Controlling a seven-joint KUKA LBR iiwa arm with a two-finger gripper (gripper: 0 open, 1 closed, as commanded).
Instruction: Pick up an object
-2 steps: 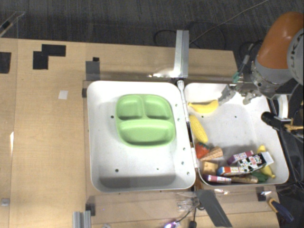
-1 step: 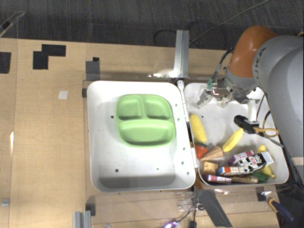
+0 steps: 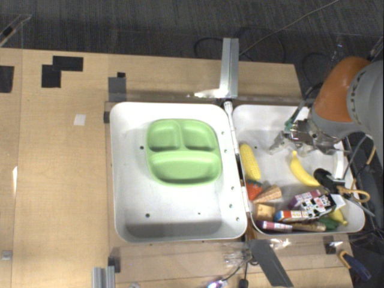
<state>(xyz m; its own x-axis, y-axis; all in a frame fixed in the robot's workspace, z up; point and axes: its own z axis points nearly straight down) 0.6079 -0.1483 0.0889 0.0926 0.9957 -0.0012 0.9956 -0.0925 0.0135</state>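
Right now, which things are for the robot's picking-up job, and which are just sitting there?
For the job:
- gripper, above the right bin
- banana, nearest to it
- corn cob
- other small toys piled along the right bin's front edge

Just sitting there:
- green divided plate in the left bin
- black cables on the floor behind

Robotics lab. Evidence: wooden bench (image 3: 54, 179) bearing two white bins (image 3: 129, 221), metal mounting post (image 3: 230, 68), black marker patches (image 3: 60, 69), loose cables (image 3: 282, 29) on dark carpet (image 3: 150, 11), grey-and-orange robot arm (image 3: 351, 98).
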